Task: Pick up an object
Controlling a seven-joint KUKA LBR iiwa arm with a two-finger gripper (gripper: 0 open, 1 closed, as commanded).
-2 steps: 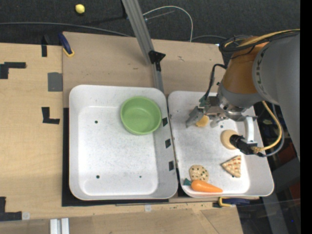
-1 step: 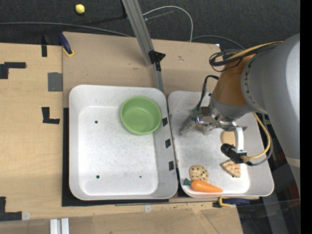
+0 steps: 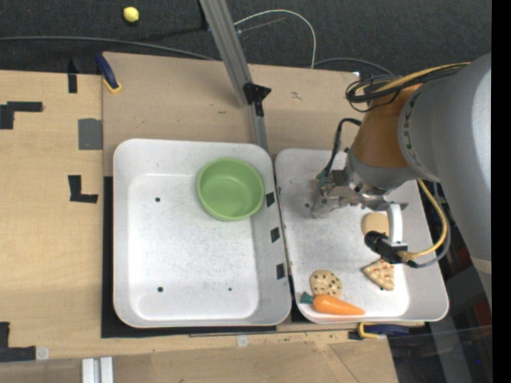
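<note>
Camera view: two shallow white bins are set side by side on a wooden bench.

Arm: the grey arm (image 3: 455,150) with its orange band (image 3: 383,138) is extended from the right edge of the bench over the right bin (image 3: 297,238), the wrist bent downward and the tool pointed at the bin floor.

Gripper (image 3: 322,202): it is lowered over the far left part of the right bin, close to the speckled floor. Nothing is seen between its parts. A black cable plug (image 3: 385,250) is hung from the wrist over the bin's right side.

Objects in the right bin, all apart from the gripper:
- carrot (image 3: 338,306), orange with a green stub, laid flat along the near edge.
- cookie (image 3: 324,282), round, tan with dark spots, just beyond the carrot, touching or nearly touching it.
- pizza slice (image 3: 380,275), a pale wedge with red spots, near the near right corner.
- a pale rounded item (image 3: 374,223), partly covered by the wrist hardware; its kind cannot be told.

Left bin (image 3: 144,286): a green bowl (image 3: 231,188), upright, is placed at the far right corner.
</note>
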